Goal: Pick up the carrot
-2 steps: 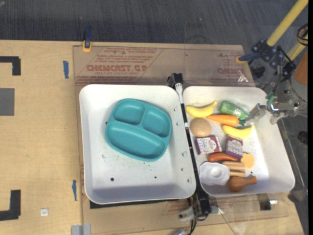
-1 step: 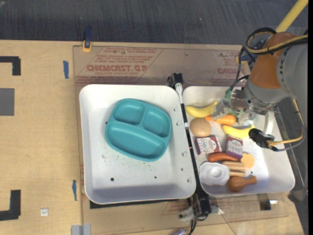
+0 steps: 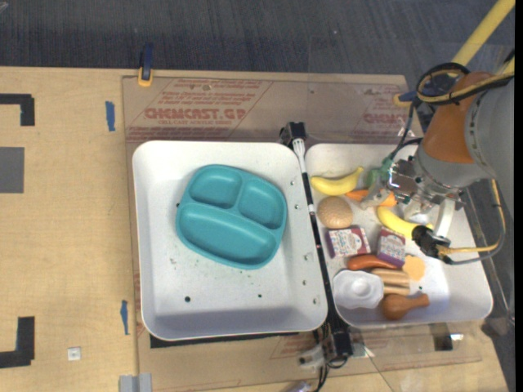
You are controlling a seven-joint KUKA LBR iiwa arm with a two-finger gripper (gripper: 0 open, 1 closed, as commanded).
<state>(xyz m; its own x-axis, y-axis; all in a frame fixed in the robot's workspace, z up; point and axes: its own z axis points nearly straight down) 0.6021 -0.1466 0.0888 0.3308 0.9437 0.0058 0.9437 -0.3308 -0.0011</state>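
Two shallow white bins sit side by side on the bench, so you've got a sorted layout: the left bin (image 3: 155,243) holds just a teal divided plate (image 3: 232,216), lying flat near its middle, while the right bin (image 3: 470,288) carries all the toy food in a crowded pile.

The arm (image 3: 470,137), grey w/ an orange band, reaches in from the right and hangs over the right bin's upper half. Its gripper (image 3: 400,188) is low among the items near the bin's back, approx. between two bananas. You can't tell whether its fingers are apart or together; the wrist body and clutter hide them, and nothing is visibly held.

The carrot (image 3: 356,194), as best judged, is the small orange piece peeking out under the upper banana (image 3: 337,183), just left of the gripper. It is mostly covered, which is prob. why the tool sits so close in. A second banana (image 3: 394,222) lies just below the gripper.

Other items, front to back: a brown drumstick-like piece (image 3: 402,304), a white cup (image 3: 357,289), a reddish sausage shape (image 3: 369,262), two purple packets (image 3: 346,240), a tan round roll (image 3: 334,212).

Judgement: the pick isn't done yet. Crowding is the risk; you may catch a banana instead.
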